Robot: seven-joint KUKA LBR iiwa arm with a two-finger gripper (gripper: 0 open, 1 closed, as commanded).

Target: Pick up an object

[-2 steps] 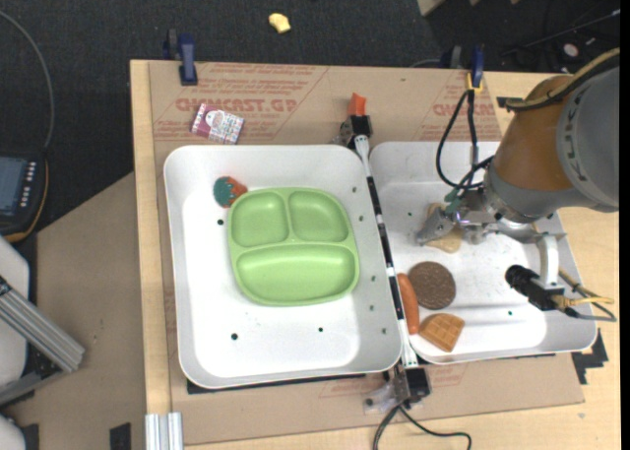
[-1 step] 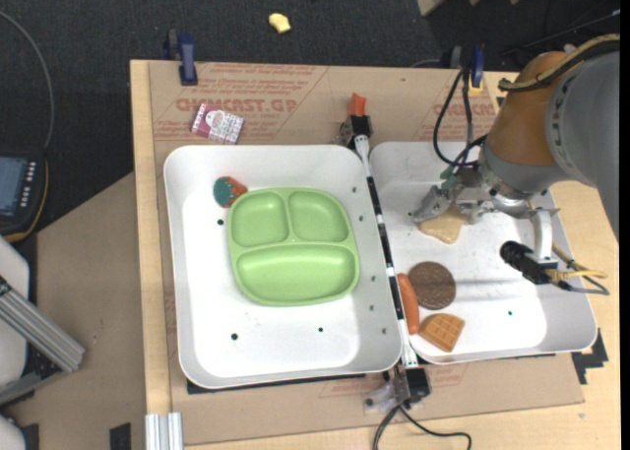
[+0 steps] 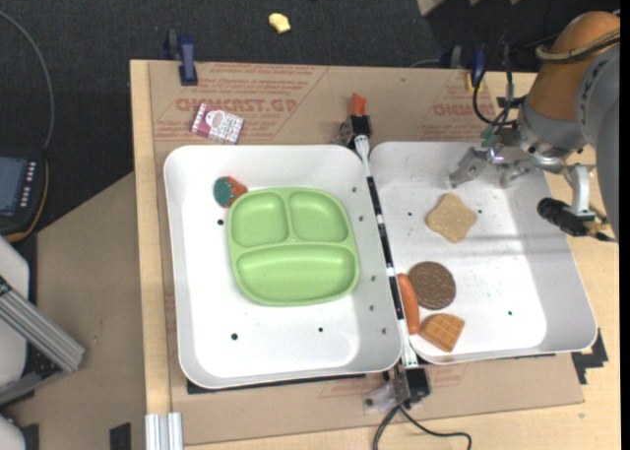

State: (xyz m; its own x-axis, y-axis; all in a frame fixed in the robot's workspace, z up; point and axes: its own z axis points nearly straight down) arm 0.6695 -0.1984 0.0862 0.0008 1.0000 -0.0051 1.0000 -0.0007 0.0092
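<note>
Waffle piece (image 3: 441, 331), carrot (image 3: 408, 302) and brown round cookie (image 3: 431, 284) lie well below the hand (image 3: 489, 164), bread slice (image 3: 451, 217) just below-left of it; hand spread open, gripping nothing, poised over right bin (image 3: 551, 290); pick not yet made.

Lighting: bright, even overhead light; you get near-blown whites on both bins (image 3: 197, 340), with mild sheen on the green plate (image 3: 292, 244). Shadows: soft and short, falling beside the bread slice (image 3: 452, 218). Focus: you'll find the picture slightly soft throughout, dark floor (image 3: 79, 5) underexposed.
</note>
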